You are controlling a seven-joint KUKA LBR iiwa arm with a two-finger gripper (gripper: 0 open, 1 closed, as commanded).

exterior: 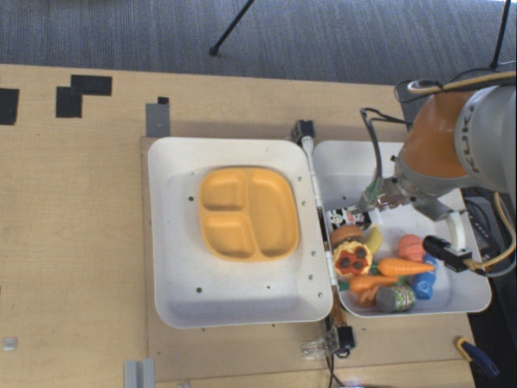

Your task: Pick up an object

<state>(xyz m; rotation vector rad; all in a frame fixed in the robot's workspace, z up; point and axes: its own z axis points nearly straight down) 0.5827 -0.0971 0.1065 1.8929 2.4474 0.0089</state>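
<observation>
The right white bin holds a heap of toy food at its near end: an orange carrot, a pizza slice, a yellow banana, a reddish ball, a blue piece and a grey-green lump. A black-and-white item lies by the bin's left wall, with a brown bun-like piece just in front of it. My gripper hangs over the middle of this bin, just behind the heap and right of the black-and-white item. Nothing shows held in it.
The left white bin holds a yellow divided plate near its middle. The arm's grey and orange body covers the right bin's far right part. The far end of the right bin shows bare floor.
</observation>
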